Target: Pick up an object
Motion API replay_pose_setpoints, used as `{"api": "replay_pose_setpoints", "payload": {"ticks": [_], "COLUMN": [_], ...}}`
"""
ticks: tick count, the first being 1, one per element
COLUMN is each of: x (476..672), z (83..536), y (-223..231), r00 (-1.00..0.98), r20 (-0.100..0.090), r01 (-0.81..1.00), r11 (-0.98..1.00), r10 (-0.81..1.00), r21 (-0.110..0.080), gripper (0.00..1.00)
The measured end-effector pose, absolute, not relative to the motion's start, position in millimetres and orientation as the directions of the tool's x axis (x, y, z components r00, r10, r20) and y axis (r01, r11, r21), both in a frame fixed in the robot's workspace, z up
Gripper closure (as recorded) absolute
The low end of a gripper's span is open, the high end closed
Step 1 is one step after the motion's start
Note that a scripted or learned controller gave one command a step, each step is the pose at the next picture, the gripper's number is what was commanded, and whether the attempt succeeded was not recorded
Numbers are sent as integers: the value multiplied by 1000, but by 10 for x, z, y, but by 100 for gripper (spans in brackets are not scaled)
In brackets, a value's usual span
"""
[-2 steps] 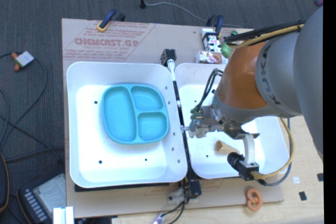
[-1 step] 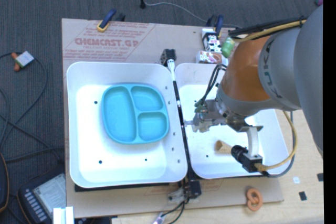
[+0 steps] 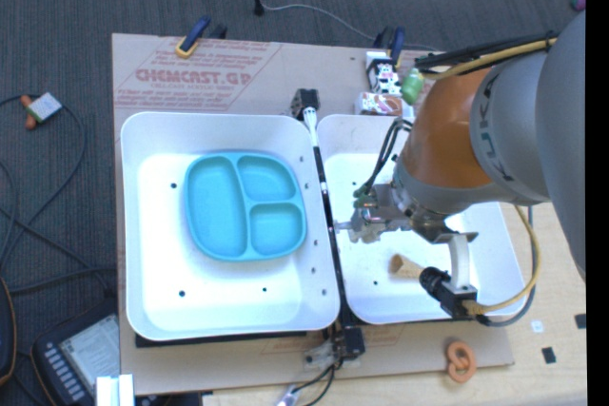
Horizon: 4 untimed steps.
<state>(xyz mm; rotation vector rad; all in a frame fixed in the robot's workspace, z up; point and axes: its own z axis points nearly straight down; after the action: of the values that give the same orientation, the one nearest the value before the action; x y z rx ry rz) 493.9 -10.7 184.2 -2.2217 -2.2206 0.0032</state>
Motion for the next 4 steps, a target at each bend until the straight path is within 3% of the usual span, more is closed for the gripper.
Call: {"api": "replay_pose_setpoints", "payload": {"ticks": [1,2,3,4], "x": [4835,4835,5141,5147], "z": [1842,1841,874,977], "y": [-248,-246,-1083,-1091], "r00": [1,1,3,3], "r20": [-1,-1,-4,-7], "r01": [1000,1000,1000,1000], "r11": [-1,-1,-3,-3], "r10": [1000,1000,1000,1000], "r21": [-2,-2,6,9], "gripper": [100,0,0,100]}}
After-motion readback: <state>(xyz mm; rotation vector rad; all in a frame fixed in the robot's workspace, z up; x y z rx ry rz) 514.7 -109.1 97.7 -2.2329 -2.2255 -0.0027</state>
